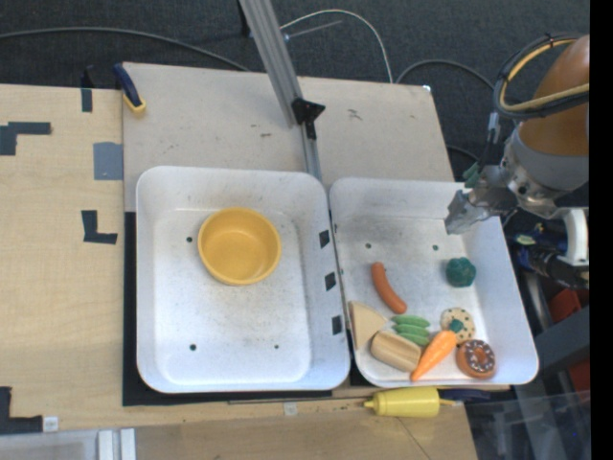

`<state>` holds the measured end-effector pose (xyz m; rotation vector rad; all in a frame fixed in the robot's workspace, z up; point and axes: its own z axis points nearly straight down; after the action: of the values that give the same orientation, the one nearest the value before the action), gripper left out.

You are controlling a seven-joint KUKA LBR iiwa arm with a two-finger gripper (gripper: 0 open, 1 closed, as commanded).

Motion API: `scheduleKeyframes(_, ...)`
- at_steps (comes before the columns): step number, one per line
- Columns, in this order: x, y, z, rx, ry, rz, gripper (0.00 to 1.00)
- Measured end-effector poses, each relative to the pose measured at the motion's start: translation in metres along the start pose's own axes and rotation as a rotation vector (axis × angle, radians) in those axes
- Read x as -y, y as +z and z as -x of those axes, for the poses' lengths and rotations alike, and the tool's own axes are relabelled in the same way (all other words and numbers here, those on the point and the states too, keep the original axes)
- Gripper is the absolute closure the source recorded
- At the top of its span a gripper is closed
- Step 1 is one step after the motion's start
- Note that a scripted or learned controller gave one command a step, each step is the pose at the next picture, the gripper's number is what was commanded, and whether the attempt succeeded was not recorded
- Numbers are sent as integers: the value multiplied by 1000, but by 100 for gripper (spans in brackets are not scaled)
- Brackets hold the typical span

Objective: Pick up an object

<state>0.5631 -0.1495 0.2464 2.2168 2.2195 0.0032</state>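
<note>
A yellow mustard bottle [406, 402] lies on the bench's front edge, just behind it the right bin [421, 204] holds toy food — carrot [436, 352], sausage [388, 287], green ball [461, 272] — while the gripper [462, 215] hovers over the bin's far right side, seemingly empty, its finger gap too blurred to judge.

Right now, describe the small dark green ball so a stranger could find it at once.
Start at the right-hand white bin, the one crowded with toy food. Along its right side, above the chocolate donut and the carrot, lies the dark green ball, apart from the pile. It is the only round, plain dark green piece.
</note>
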Motion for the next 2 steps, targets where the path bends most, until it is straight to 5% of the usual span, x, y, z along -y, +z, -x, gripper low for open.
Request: scheduleKeyframes(2,2,-4,-98,-3,-4,-7,100)
